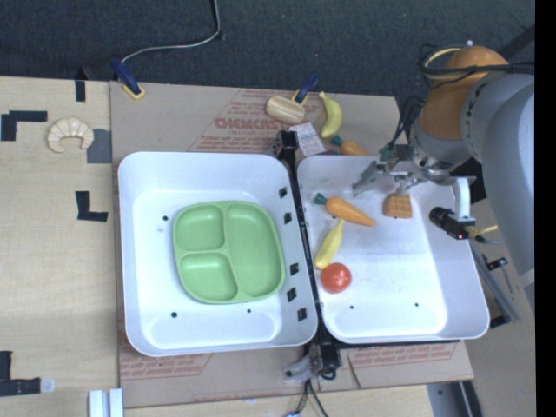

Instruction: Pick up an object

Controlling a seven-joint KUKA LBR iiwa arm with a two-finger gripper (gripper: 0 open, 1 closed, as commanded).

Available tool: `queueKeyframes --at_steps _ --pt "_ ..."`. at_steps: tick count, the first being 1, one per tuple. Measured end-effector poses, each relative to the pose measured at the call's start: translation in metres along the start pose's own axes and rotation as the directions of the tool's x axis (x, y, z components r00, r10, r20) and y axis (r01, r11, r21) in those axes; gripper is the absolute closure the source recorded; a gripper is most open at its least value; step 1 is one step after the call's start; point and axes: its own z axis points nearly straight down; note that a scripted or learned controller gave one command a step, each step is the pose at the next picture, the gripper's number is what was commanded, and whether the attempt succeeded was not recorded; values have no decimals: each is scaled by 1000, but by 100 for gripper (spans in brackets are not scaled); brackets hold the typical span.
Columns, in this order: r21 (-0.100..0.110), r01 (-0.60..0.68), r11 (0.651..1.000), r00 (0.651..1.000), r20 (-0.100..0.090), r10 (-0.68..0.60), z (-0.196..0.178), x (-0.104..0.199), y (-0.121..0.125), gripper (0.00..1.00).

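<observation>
White plastic makes up both shallow bins on the bench: the left bin (139, 233) holds a green divided plate (229, 252), and the right bin (452, 302) holds the loose pieces the task offers. In the camera view the grey arm (508, 146) reaches in from the right, its orange band high at the far right, and the gripper (393, 170) hangs over the far part of the right bin with its metal fingers spread apart and nothing between them. Just near of it, apart from the fingers, lies a small brown waffle-like piece (398, 205); to the left of that lies an orange carrot (350, 212), then a yellow banana-like piece (328, 245) and a red tomato (336, 276) toward the near left of the bin. I judge the step to be the approach, with no object yet chosen by contact; the next move calls for lowering the spread fingers around one piece, most likely the waffle-like piece or the carrot, and closing squarely so it does not slide on the smooth floor. Beyond the bins, on the cardboard (208, 129), rest a bread roll (285, 109), another banana (331, 115) and a small printed packet (306, 138) whose writing is too small to read. The cardboard carries red printing that seems to begin "CHEMCAS", the rest unclear. A croissant (70, 134) lies far left on the bench.
</observation>
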Motion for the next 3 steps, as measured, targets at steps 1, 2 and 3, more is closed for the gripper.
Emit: queueKeyframes --at_steps 1,2,3 --pt "24 1 1000 1000 -16 -1 19 78 -21 0" --pt "24 1 1000 1000 -15 0 9 77 -20 100" --pt "27 0 1000 1000 -16 0 -81 136 -40 100"
